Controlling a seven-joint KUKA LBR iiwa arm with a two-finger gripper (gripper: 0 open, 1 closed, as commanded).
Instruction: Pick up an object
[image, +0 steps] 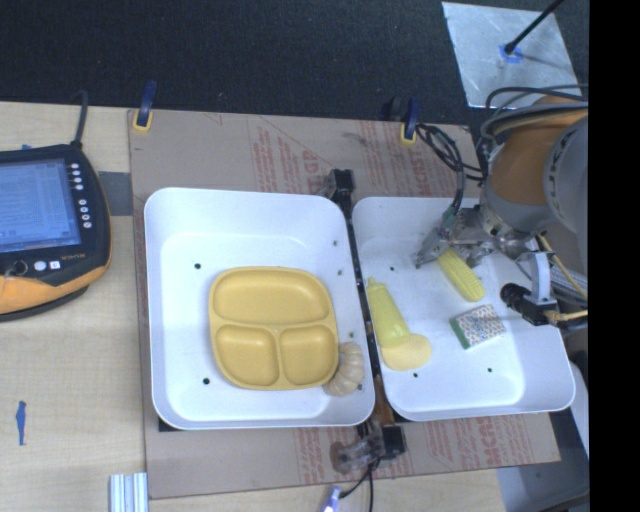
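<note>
Ridged yellow corn cob (461, 274) beside metal fingers (437, 247)

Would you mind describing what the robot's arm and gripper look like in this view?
The arm is a rounded grey body with an orange band above the wrist. Black cables loop off beside it. The gripper is a small grey metal assembly with thin fingers, and a black fitting sticks out nearby.

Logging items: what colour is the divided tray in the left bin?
Pale yellow tray, seen in the camera view.
</note>
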